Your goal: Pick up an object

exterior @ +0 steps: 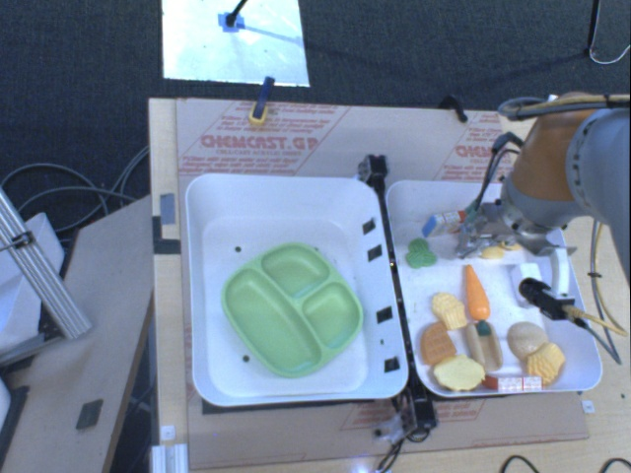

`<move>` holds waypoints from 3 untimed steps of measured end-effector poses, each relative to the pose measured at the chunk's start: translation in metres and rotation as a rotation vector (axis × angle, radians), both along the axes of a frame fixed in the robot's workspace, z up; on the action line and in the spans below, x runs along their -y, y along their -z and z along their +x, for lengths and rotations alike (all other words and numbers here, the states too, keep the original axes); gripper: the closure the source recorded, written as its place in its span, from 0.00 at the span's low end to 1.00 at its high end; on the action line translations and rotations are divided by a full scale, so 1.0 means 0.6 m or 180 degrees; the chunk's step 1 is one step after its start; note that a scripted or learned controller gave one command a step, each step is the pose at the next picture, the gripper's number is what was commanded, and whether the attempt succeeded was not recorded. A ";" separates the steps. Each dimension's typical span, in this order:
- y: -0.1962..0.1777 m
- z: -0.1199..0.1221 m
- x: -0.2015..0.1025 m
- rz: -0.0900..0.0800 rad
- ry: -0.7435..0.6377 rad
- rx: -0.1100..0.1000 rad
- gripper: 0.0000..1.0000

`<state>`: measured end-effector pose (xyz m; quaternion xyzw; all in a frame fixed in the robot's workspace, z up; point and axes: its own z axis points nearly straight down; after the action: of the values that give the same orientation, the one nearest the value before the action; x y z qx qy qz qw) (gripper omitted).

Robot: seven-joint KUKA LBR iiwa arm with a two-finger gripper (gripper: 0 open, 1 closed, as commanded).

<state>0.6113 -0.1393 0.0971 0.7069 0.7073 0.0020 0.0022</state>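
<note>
Grey arm with orange band reaches in from right, gripper [477,236] low over back of right bin [590,368]; finger state cannot tell, too small and blurred. Toy food in right bin: orange carrot [476,293] just below gripper, green piece [421,254] to its left, blue piece [432,226] near back wall, yellow and tan pieces toward front. Left bin [212,382] holds green divided plate [291,308]

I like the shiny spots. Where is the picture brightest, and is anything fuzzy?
In the camera view, the pale sheet at the top glares brightest and the white bins look washed out; the green tray stays sharp, while the small toy foods look soft.
</note>
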 end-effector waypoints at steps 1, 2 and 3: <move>-0.080 -0.012 0.004 -0.0002 0.0005 -0.0005 1.00; -0.187 -0.008 0.011 -0.0005 -0.0009 0.0005 1.00; -0.213 -0.007 0.011 -0.0001 -0.0011 -0.0009 1.00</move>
<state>0.6074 -0.1460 0.2251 0.7056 0.7086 0.0009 0.0013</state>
